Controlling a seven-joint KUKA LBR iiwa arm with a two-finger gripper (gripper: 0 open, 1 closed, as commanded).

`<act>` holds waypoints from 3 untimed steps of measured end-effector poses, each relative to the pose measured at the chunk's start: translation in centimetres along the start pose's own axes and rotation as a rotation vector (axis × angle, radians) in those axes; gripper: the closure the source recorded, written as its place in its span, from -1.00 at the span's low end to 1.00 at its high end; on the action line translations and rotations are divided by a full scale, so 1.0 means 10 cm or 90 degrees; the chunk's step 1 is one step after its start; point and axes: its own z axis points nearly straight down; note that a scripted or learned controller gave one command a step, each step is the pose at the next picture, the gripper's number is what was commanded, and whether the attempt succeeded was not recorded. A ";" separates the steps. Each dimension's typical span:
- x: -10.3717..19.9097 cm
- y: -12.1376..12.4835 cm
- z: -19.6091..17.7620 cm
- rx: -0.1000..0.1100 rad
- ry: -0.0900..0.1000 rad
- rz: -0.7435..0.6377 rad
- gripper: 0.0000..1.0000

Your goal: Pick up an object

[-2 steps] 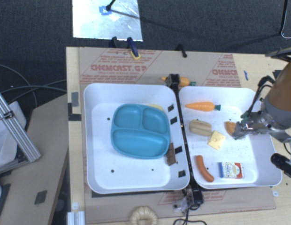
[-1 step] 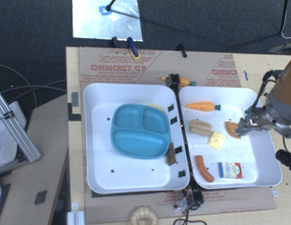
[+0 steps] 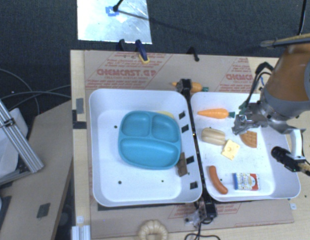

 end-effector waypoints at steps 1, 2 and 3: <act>0.39 0.35 0.05 0.000 0.000 0.001 1.00; 0.88 0.68 -0.08 -0.001 0.001 0.000 1.00; 1.39 0.94 -0.17 -0.001 0.001 0.000 1.00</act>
